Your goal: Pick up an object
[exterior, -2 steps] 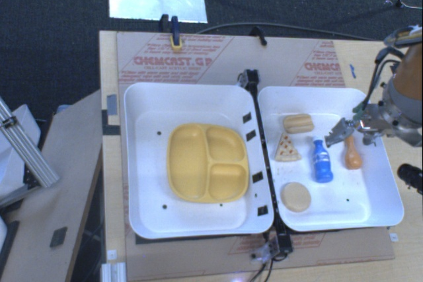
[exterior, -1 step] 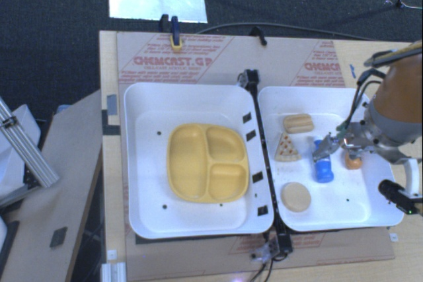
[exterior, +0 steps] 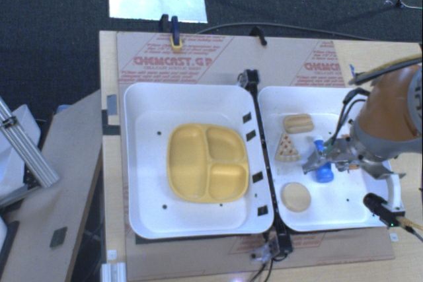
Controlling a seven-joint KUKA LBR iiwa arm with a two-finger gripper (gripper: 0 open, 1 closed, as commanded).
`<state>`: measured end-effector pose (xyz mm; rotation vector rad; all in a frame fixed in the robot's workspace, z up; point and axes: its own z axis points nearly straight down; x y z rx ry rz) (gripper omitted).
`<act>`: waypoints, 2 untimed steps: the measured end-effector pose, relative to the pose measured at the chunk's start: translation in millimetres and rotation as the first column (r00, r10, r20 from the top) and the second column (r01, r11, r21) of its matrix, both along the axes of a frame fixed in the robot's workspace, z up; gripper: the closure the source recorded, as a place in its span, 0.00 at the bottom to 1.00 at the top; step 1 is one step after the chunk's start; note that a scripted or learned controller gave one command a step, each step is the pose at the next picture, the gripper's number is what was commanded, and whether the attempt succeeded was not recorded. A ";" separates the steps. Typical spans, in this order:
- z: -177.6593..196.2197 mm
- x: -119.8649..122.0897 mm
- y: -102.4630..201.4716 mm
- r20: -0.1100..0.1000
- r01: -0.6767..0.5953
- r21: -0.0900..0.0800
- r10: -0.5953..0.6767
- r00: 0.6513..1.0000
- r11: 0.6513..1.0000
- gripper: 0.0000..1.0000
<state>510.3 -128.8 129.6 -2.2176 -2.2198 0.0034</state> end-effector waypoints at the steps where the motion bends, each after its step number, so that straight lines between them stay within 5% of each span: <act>1: -47.6 0.1 0.4 0.003 0.000 0.000 0.000 1.000 1.000 0.00; 2: -34.5 1.5 0.1 0.007 -0.001 -0.001 0.001 1.000 1.000 1.00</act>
